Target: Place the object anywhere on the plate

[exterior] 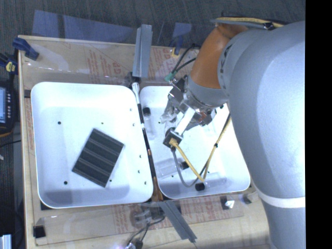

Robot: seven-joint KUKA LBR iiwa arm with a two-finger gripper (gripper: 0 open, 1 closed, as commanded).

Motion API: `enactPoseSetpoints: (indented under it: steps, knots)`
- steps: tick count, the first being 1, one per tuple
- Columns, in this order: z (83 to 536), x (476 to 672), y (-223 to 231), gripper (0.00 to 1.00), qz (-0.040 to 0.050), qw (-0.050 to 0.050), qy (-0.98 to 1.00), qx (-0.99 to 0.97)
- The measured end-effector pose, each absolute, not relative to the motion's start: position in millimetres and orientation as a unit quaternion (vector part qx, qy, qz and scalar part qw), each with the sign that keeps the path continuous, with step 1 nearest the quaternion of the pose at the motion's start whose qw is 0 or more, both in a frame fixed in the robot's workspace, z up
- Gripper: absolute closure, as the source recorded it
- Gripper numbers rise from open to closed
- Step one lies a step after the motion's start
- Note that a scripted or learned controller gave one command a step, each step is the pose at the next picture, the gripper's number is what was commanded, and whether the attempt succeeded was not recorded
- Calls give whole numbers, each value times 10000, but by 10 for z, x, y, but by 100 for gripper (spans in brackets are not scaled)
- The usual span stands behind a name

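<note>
Though the dark ribbed plate point(98, 157) lies flat in the left bin point(46, 100), well to the left of the claw and below it in the view, nothing rests on it, so the placing is not done. The plate sits at a slant near that bin's middle, apart from every wall. Just left of the claw, close against the near wall of the right bin point(236, 178), stands a small black-topped object point(147, 111). It is too small to name with certainty, but it is judged the likeliest thing to be moved. It is not between the claw's parts and does not touch them.

The claw point(170, 117) itself hangs over the upper left part of the right bin, pointing down and to the left. Whether it is open or closed cannot be told from this view, and nothing is seen held in it. Behind it the grey arm point(264, 97) covers much of the desk point(78, 56).

What is left appears to be everything: the grasp, the carry across the bins' shared edge, and the release on the plate.
</note>
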State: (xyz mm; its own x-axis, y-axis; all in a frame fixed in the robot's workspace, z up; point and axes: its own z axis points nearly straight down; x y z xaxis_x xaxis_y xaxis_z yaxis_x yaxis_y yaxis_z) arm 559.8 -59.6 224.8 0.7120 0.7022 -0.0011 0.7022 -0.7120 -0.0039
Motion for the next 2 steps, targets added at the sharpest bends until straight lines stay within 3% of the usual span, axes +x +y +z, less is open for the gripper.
enactPoseSetpoints:
  steps: [1, 2]
  knots:
    - [1898, 6378, 141, 100, 22, 16, -2903, -9569]
    - [1073, 6459, 1028, 100, 46, 26, -2860, -9582]
